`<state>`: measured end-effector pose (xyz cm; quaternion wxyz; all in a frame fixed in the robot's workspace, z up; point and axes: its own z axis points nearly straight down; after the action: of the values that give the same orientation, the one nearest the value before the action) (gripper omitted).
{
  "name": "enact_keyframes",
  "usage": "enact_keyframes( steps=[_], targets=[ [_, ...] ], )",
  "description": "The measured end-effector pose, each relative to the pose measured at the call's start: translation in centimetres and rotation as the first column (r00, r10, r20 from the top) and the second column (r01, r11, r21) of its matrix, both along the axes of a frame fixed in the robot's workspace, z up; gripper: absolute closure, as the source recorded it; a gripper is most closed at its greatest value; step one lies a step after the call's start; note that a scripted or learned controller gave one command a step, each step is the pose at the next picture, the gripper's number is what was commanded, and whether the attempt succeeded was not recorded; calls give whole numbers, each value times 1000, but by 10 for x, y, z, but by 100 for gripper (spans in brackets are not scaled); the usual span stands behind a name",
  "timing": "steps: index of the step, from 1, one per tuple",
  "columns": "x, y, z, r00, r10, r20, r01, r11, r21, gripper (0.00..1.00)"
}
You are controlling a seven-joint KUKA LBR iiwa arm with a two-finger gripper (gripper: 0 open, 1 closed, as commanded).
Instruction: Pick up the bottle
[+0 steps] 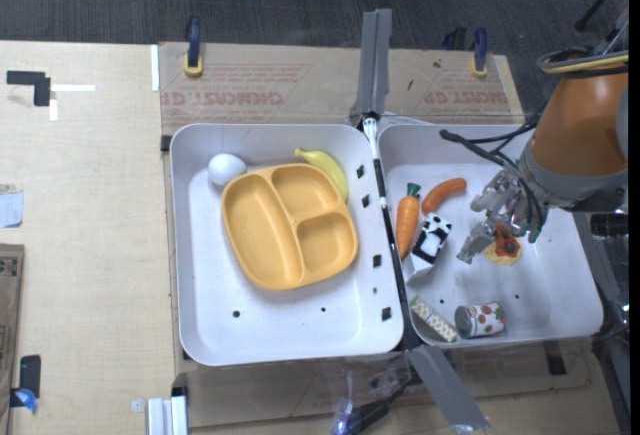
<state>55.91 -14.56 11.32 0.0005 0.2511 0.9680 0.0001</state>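
The bottle is small, with a grey cap and a red-and-white label. It lies on its side near the front edge of the right bin. My gripper hangs over the middle right of that bin, well behind the bottle and apart from it. Its fingers look spread open, one grey fingertip pointing to the lower left. A small red and yellow item lies just under the gripper. Nothing is held between the fingers.
In the right bin lie a carrot, an orange sausage, a black-and-white toy and a patterned wrapper beside the bottle. The left bin holds a yellow divided plate, a banana and a white egg.
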Motion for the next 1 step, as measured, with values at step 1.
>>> enact_keyframes(
  steps=[1],
  targets=[
    [-81,35,-22,966,-259,-2,259,966,0,0]
  ],
)
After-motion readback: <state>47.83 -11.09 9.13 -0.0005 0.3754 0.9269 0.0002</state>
